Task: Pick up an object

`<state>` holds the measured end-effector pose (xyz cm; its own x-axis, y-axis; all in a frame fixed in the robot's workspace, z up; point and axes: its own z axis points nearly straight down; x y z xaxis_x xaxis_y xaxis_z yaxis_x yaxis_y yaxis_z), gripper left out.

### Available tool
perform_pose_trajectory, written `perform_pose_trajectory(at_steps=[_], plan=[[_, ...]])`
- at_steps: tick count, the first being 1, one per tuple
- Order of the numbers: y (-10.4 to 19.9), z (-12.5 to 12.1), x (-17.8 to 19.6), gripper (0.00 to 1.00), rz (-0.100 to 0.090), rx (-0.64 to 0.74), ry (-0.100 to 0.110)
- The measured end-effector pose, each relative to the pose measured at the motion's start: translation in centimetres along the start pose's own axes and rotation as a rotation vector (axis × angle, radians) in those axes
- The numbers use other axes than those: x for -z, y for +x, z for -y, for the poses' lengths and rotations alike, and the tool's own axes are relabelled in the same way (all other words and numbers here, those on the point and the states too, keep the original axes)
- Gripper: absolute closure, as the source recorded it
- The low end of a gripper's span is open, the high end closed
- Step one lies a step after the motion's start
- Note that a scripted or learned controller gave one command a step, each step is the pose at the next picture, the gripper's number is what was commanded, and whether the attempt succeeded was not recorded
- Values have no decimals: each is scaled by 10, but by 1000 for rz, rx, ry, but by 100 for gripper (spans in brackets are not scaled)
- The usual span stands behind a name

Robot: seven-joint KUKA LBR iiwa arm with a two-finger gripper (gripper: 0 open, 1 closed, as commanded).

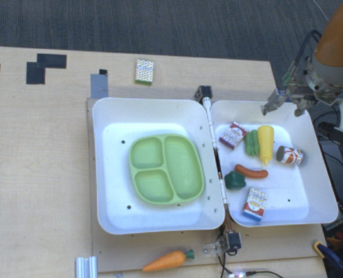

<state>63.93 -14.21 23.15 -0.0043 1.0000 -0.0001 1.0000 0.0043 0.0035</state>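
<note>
The open, empty two-finger hand (286,101) hovers above the shallow white right bin (316,204). Nothing is grasped. Beside it, the yellow plastic corn cob (265,141) awaits picking.

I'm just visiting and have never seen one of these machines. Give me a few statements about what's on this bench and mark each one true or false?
1. The green divided tray lies in the left bin. True.
2. The toy carrot lies inside the right bin. False: it lies on the bench, in front of the bins.
3. The tool is gripping the yellow corn. False: it sits over the right bin's far edge, open, with nothing between its fingers.
4. A red sausage lies in the right bin beside a dark green vegetable. True.
5. A small patterned box sits on the bench beyond the left bin. True.
</note>
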Motion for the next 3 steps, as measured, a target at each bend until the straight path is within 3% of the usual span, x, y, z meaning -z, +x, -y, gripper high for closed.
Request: perform_pose_trajectory(at_steps=[1,2,3], plan=[[-8,-30,-146,0,1,2,-2],[-4,41,-146,0,1,-2,0],[-4,39,-133,100,2,-2,-8]])
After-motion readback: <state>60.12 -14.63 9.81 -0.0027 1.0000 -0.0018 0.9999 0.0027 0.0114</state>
